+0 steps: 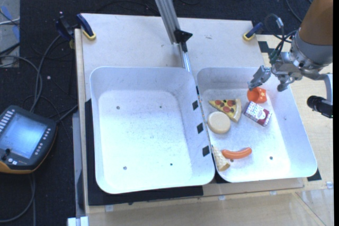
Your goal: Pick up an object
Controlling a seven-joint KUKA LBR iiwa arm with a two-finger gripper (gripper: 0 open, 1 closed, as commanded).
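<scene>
My gripper [270,81] hovers over the back of the right bin [296,129], open, with its two fingers spread and nothing between them. Just below and in front of it lies a red tomato [257,95]. A red and white carton [258,114] rests beside the tomato. Further left are a pizza slice [226,107] and a round cream bun [219,123]. An orange sausage [236,153] lies near the front, with a pale wafer piece [220,160] at the bin's left wall.
The left bin [143,129] sits beside the right one. A slanted metal bar [167,2] ends at a black clamp between the bins' back edges. Yellow clamps [88,33] hold the bench corners. A handheld pendant [24,137] lies on the floor at left.
</scene>
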